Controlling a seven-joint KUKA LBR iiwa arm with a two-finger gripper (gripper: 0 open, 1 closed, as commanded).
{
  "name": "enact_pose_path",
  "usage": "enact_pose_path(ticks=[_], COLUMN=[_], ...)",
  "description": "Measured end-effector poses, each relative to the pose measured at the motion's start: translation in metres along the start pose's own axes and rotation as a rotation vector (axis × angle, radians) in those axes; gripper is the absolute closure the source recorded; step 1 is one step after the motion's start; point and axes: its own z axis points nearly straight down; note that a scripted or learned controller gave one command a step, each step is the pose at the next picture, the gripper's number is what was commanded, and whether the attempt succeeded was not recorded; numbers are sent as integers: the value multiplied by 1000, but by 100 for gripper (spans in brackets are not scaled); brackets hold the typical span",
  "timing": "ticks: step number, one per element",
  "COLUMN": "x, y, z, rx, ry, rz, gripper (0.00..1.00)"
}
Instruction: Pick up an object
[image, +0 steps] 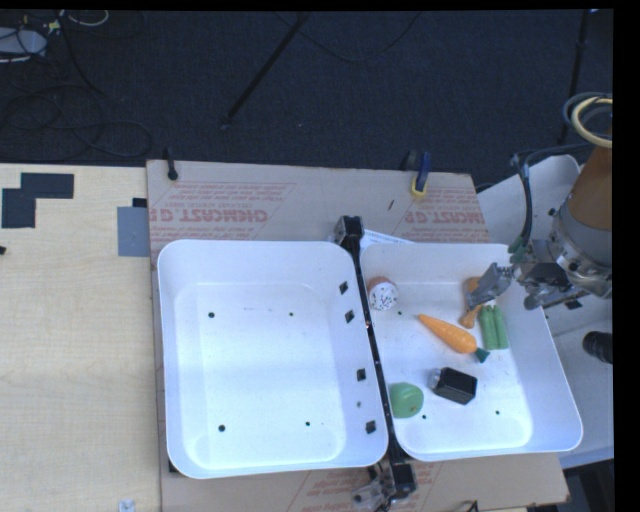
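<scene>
Right bin (560, 400) with carrot (448, 334), green ball (406, 400), black block (455, 385)

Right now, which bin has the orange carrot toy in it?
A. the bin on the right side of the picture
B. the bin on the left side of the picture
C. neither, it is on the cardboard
A. The carrot toy lies on the floor of the right bin, near a green ball and a black block.

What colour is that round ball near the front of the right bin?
Green: the ball shows clearly in the camera view, beside a small black block.
</scene>
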Motion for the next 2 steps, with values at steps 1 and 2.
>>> enact_pose_path(ticks=[1, 2], x=[8, -4], y=[70, 71], z=[3, 113], rx=[-6, 7], ry=[-2, 1], rz=[-3, 1], gripper=[0, 0])
